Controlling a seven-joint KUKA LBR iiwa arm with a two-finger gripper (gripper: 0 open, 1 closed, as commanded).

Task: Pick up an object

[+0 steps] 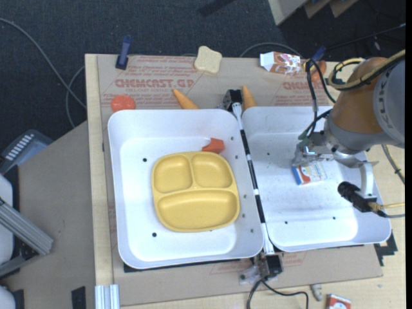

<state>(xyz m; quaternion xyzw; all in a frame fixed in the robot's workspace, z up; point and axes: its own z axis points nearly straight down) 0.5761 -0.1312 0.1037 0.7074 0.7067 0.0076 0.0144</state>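
A small carton with red, white and blue print point(309, 173) lies in the right bin point(283, 230), near its middle right. My gripper point(310, 154) hangs directly over the carton's upper end, at the end of the grey arm with its orange band point(360, 102). A yellow three-compartment plate point(194, 190) rests in the left bin point(129, 172). An orange piece point(214, 145) lies just beyond the plate's far edge in the left bin.
Outside the bins on the cardboard lie a bread-shaped toy point(208, 59), an orange carrot-like piece point(185, 100), a red disc point(122, 103), a blue clip point(123, 51) and a printed wrapper point(281, 62). Cables point(315, 82) run beside the arm.
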